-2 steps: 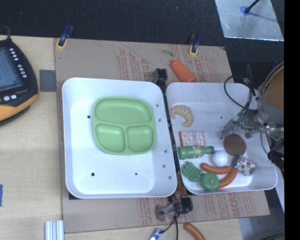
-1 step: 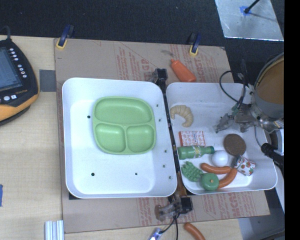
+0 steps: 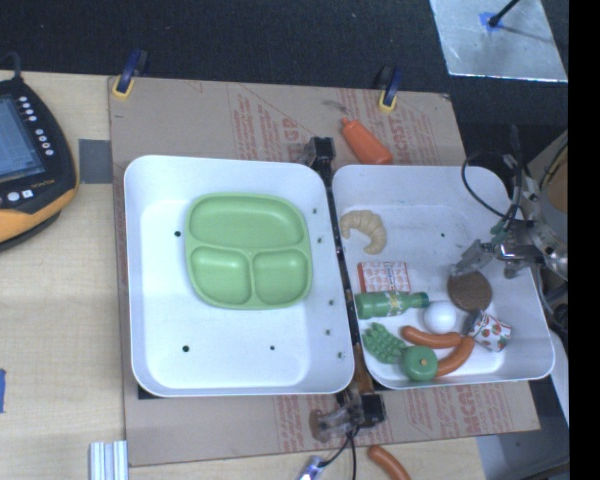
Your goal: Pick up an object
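Observation:
The right bin (image 3: 420,193) holds several toy foods: a croissant (image 3: 365,227), a red-and-white box (image 3: 383,274), a green bottle (image 3: 391,303), a white egg (image 3: 440,317), two orange sausages (image 3: 436,336), a green lumpy piece (image 3: 383,343), a green round piece (image 3: 418,364), a brown disc (image 3: 470,291) and a red-spotted white piece (image 3: 492,333). My gripper (image 3: 493,256) hangs over the bin's right side, just above and right of the brown disc. I see nothing held in it.
The left bin (image 3: 155,338) holds a green divided plate (image 3: 248,249). An orange carrot (image 3: 365,142) lies on the cardboard behind the bins, and another sausage (image 3: 390,461) lies in front. A control pendant (image 3: 15,163) sits at far left. Cables loop near the gripper.

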